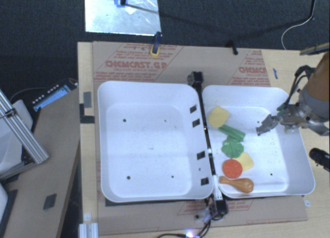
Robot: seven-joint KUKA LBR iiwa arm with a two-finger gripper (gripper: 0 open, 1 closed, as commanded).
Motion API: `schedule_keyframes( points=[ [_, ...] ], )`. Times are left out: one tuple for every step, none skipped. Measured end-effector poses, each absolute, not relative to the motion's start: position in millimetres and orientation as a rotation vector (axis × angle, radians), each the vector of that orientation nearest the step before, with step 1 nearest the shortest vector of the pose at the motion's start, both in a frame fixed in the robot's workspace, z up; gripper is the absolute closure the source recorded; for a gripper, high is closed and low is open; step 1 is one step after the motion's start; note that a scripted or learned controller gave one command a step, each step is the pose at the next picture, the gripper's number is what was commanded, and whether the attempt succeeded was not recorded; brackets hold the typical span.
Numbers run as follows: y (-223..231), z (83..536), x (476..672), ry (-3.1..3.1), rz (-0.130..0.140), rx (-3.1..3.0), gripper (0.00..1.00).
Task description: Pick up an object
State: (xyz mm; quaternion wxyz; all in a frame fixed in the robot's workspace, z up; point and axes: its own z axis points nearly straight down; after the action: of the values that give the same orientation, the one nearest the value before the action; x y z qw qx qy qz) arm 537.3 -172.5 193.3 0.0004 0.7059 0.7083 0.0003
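Surface: bench point(129, 59) carrying two white bins side by side.
Left bin point(149, 139): wide bare floor, roomy.
Right bin point(289, 154): toys clustered toward 9 o'clock, beside the dividing wall.
End effector point(265, 126): hovering at 3 o'clock over bare floor, apart from the toys; grip state cannot be told.
Green piece point(232, 140): likely light, soft; take across its narrow middle.
Yellow block point(218, 115): at 11 o'clock, probably rigid, easiest approach from open floor.
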Motion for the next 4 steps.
schedule_keyframes(
  points=[
    [-149, 81, 485.0, 2.225, 0.001, 2.225, 0.0],
    [-133, 109, 648.0, 2.224, 0.018, 2.196, 0.0],
    [-24, 190, 625.1, 2.235, 0.014, 2.203, 0.0],
    [-32, 196, 624.9, 2.228, 0.006, 2.208, 1.0]
  ],
)
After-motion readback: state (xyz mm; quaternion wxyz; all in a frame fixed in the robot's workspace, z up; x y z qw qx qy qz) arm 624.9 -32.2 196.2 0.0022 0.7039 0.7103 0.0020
